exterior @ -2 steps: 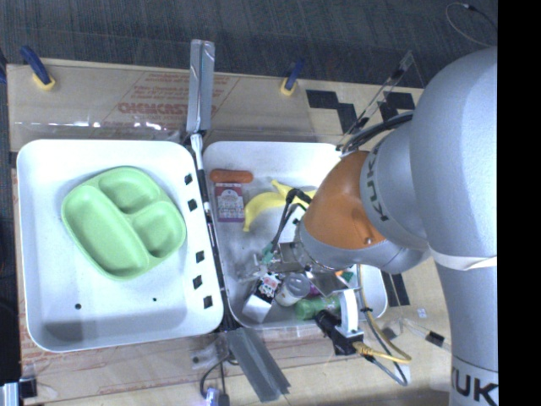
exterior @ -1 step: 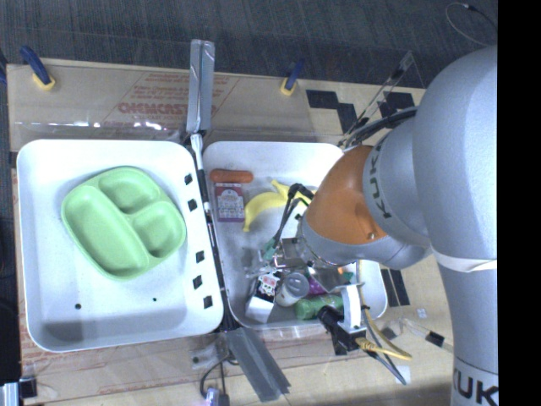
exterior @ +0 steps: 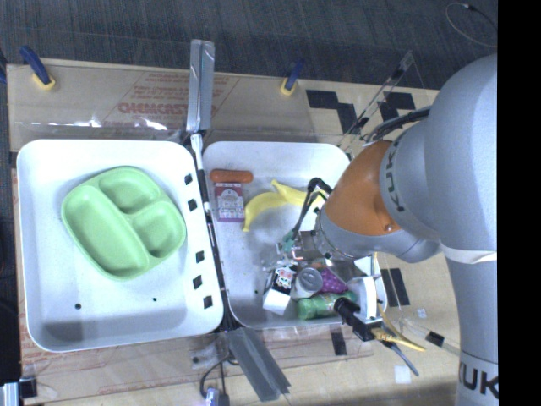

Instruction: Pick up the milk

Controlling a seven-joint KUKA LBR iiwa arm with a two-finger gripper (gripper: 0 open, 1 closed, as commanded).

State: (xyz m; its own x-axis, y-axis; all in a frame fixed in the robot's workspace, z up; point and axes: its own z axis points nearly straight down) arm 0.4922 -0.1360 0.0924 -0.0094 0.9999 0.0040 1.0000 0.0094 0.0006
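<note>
In the right bin (exterior: 254, 155), near its front wall, lies the milk (exterior: 280, 289), a small white carton with black and red print. My gripper (exterior: 292, 249) hangs just behind and above the carton, under the orange wrist band (exterior: 359, 201). The wrist hides most of the gripper. Nothing is visibly held. A grey can (exterior: 309, 278) and a green bottle (exterior: 320, 307) lie tight against the carton's right side.
A banana (exterior: 269, 203), a sausage (exterior: 231, 176) and a small reddish box (exterior: 230, 202) lie at the back of the right bin. A purple item (exterior: 336, 282) rests by the can. The left bin (exterior: 42, 311) holds a green divided plate (exterior: 124, 220).
</note>
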